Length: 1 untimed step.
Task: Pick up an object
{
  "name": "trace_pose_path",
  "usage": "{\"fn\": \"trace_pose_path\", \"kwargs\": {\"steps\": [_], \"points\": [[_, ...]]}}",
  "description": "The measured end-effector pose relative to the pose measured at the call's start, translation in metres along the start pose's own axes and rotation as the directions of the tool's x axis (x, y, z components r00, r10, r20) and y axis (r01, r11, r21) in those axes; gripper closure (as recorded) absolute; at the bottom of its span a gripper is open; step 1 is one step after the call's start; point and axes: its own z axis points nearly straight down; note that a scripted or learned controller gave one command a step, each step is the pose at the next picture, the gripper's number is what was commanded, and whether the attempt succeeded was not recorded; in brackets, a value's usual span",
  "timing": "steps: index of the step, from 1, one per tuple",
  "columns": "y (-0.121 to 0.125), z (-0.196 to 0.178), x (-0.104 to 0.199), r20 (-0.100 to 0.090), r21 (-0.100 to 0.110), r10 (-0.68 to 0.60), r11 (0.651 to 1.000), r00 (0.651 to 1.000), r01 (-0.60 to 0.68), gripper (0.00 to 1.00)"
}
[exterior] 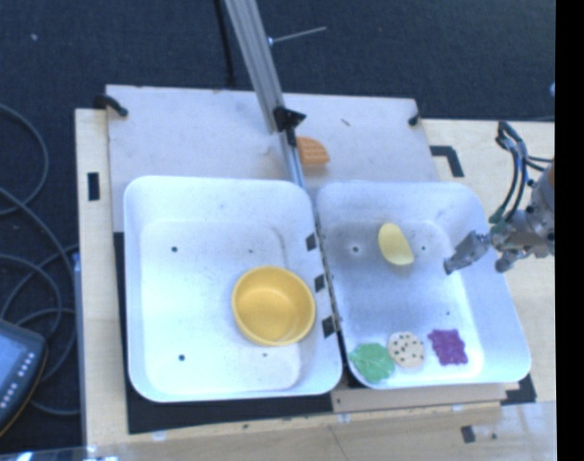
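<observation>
Dark floor surrounds the table (215, 133). At the right bin (484, 296) edge, the tool (484, 250) hangs, grip state unclear, right of a yellow piece (396, 244). Descending here risks striking the rim, with nothing beneath to grasp.

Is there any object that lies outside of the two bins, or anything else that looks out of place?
Yes. An orange object lies on the board behind the bins, beside the slanted metal rail, outside both bins. The yellow bowl sits upright in the left bin; nothing looks spilled.
</observation>
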Motion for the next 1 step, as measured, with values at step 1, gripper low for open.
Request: {"fn": "trace_pose_path", "kwargs": {"steps": [1], "points": [[0.0,-0.0001,-0.0002,0.0,0.0,0.001,1.0,1.0,-0.001,0.0]]}}
